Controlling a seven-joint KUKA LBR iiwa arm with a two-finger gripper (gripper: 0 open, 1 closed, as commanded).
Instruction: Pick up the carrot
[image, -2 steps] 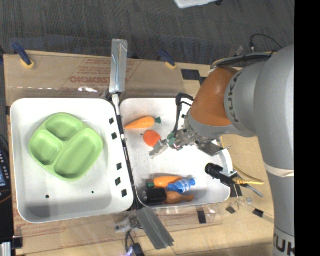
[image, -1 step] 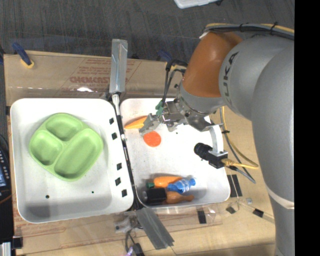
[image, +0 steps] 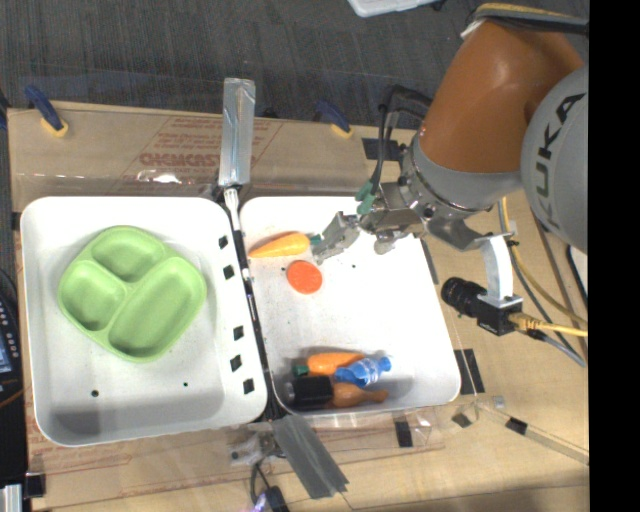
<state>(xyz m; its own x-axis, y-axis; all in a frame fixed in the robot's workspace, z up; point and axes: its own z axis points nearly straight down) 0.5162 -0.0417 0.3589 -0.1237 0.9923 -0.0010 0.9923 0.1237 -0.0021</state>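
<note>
Nearest you, along the front wall of the right bin (image: 440, 330), you see a small cluster: a black block (image: 312, 391), an orange piece (image: 335, 361) above it, a blue bottle (image: 362, 372) lying on its side, and a brownish item (image: 360, 396) tucked under the bottle. They touch or overlap one another. In the left bin (image: 40, 300) a green divided plate (image: 133, 291) with three compartments sits flat, slightly left of centre.

Further back in the right bin, a round orange-red disc (image: 305, 277) lies alone on the white floor. Just behind it, close to the divider between the bins, you find the carrot (image: 280, 244), lying roughly crosswise with its tip toward the left bin.

The gripper (image: 330, 238) sits at the carrot's right end, low over the bin. Its fingers appear to touch or straddle that end, but you cannot tell from this angle how far apart they are or whether they hold it. Behind them the grey arm (image: 490, 110) with its orange band fills the upper right.
</note>
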